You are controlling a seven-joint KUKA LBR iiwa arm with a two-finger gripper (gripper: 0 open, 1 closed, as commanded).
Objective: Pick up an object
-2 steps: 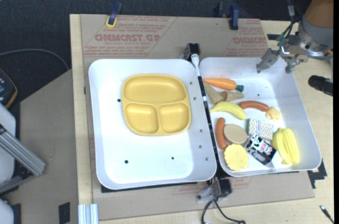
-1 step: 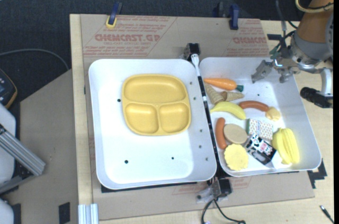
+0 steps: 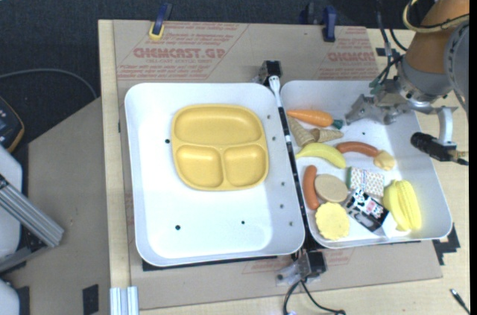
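Carrot (image 3: 311,116) at the far left of the right bin (image 3: 428,183), orange, lying across, tip pointing right. Just near of it a cone (image 3: 311,133), then a banana (image 3: 322,153) and a sausage (image 3: 356,148) side by side. Farther toward the near edge: a second sausage (image 3: 310,187) upright along the left wall, a tan disc (image 3: 332,188), a yellow round (image 3: 332,221), a patterned block (image 3: 367,181), a black-and-white packet (image 3: 365,207), a corn cob (image 3: 403,205) at the right. Left bin (image 3: 149,179) carrying a yellow tray (image 3: 220,145) with three compartments. Both bins side by side on the bench (image 3: 119,68). Gripper (image 3: 370,106) over the far part of the right bin, right of the carrot and apart from it, nothing seen between it and any item; open or closed, cannot tell. Arm (image 3: 436,34) reaching in from the far right.
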